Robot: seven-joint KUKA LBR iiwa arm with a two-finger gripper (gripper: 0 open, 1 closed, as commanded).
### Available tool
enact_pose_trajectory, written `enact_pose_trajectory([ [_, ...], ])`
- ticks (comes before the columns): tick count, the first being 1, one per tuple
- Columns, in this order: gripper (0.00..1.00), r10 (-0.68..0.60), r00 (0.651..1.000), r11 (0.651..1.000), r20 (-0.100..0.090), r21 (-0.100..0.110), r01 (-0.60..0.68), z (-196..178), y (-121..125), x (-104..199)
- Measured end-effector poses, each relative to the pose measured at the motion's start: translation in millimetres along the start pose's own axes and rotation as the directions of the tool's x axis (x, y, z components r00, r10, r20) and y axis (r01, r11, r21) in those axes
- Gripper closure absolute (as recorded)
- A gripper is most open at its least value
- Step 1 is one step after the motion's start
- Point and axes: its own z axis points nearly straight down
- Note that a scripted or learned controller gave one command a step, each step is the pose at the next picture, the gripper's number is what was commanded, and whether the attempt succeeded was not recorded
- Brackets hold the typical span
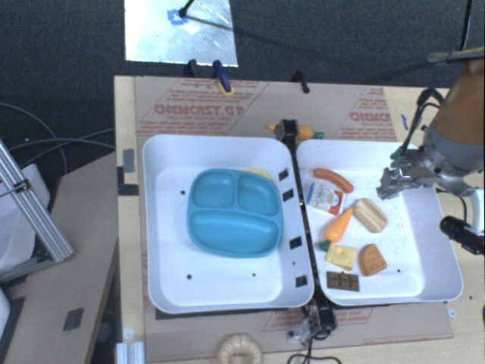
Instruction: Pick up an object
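Even, bright overhead light washed the two white bins (227, 294), leaving only faint shadows; glare flared off a silver sheet (180, 21) on the floor, and the picture was slightly soft.

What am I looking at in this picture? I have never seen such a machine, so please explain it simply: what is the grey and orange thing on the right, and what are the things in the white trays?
One camera looks down at a slant on a bench. The grey and orange thing is a robot arm that reaches in from the right. Its gripper hangs over the right bin and I see nothing in it. That bin holds toy food: a sausage, a small packet, a carrot, a bread roll, a cheese piece, a brown bread slice and a chocolate bar. The left bin holds a blue divided plate.
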Motion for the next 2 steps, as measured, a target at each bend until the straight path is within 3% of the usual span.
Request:
enact_pose_trajectory([
  [2, 1.0, -0.001, 1.0, 1.0, -0.001, -0.001, 0.001, 3.2, 38.3, 89.3],
])
